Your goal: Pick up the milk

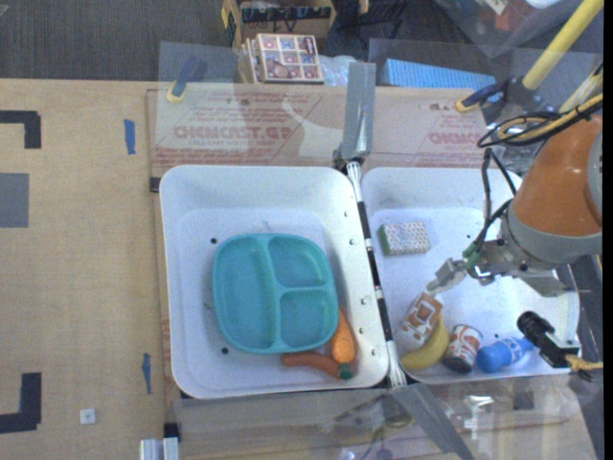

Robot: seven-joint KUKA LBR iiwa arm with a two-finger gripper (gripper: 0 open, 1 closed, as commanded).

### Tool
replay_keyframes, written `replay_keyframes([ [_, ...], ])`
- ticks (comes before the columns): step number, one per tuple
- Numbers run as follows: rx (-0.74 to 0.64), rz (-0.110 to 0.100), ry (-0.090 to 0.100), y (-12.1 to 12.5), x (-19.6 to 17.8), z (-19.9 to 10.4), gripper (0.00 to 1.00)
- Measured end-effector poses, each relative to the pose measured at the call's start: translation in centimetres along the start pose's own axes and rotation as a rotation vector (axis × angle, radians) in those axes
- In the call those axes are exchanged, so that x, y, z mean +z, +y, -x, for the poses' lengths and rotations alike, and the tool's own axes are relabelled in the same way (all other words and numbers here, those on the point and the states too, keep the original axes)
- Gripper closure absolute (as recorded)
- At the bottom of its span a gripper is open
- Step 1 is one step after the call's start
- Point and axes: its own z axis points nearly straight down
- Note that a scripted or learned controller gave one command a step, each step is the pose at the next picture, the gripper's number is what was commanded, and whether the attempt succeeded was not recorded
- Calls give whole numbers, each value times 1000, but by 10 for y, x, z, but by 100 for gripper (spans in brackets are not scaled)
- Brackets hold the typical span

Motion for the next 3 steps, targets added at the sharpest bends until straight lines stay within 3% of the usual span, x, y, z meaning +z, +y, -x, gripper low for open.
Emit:
replay_keyframes([
  [1,-30,-4,2,-20,-33,-78,0],
  [2,55,12,3,-25,55,-18,0],
  [3,58,16,-1,-24,45,-16,100],
])
